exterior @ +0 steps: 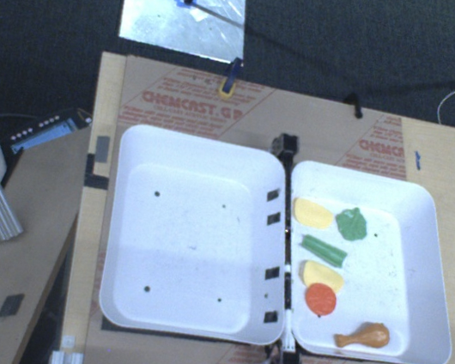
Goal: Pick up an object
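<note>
Two shallow white bins are sitting side by side on a tabletop (181, 99). The left bin (191, 240) is holding nothing. The right bin (428, 282) is holding six toy foods: a yellow piece (313, 213) at ten o'clock, a green leafy piece (352, 224) at twelve, a green pod (323, 251) near centre, a second yellow piece (323, 276) touching a red tomato (321, 300) at seven o'clock, and a brown drumstick (364, 336) at six. Everything is lying loose, so the picking appears not yet begun. I cannot tell the pincer's state.
</note>
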